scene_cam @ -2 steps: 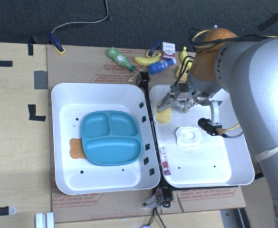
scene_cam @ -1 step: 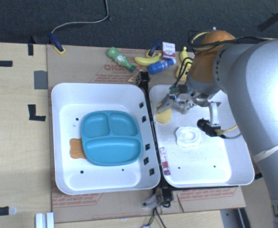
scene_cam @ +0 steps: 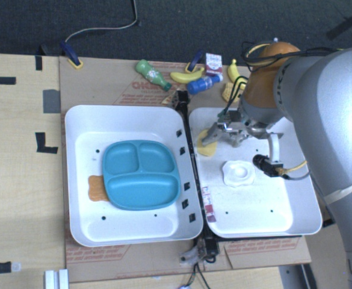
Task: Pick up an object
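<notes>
In the right bin point(scene_cam: 296, 215), my gripper point(scene_cam: 222, 138) hangs low over the back-left part, open, with nothing between its fingers. A small yellow object point(scene_cam: 207, 150) lies just below and left of the left fingertip point(scene_cam: 208, 138), close to it or touching. In front of the gripper, a white round lid-like piece point(scene_cam: 236, 173) lies on the bin floor. The left bin point(scene_cam: 79, 221) holds a blue divided plate point(scene_cam: 141, 174), and a tan flat piece point(scene_cam: 95, 188) pokes out from under its left edge.
A small red-and-white packet point(scene_cam: 207, 201) lies by the divider between the bins. Behind the bins on the cardboard sit a green bottle point(scene_cam: 151, 74), a banana point(scene_cam: 186, 76), a blue bottle point(scene_cam: 201, 84), a small box point(scene_cam: 213, 62) and a yellow toy point(scene_cam: 233, 71).
</notes>
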`<state>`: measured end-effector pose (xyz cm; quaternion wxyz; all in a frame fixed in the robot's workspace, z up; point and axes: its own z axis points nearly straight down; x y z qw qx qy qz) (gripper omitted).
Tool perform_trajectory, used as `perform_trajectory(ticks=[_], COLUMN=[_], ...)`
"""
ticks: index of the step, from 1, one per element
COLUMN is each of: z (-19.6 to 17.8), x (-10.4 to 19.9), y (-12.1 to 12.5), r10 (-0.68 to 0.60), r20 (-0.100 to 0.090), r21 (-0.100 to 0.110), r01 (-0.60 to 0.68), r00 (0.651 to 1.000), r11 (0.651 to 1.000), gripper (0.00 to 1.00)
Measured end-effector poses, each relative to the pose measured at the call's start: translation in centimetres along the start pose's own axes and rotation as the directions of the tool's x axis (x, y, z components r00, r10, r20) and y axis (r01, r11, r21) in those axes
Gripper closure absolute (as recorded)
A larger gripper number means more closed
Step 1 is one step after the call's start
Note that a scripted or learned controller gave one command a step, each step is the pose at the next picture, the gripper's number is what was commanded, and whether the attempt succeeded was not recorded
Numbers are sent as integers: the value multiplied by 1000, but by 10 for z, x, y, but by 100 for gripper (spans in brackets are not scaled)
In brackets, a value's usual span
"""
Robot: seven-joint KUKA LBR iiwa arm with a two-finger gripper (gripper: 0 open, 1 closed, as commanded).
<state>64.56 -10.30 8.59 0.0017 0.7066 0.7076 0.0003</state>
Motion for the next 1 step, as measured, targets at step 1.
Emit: perform_trajectory(ticks=[1], z=[1], x=[7], y=[23], r10=[0], r20=[-2], r21=[1], r01=[0], r00=[1000], r11=[1000], gripper=[0])
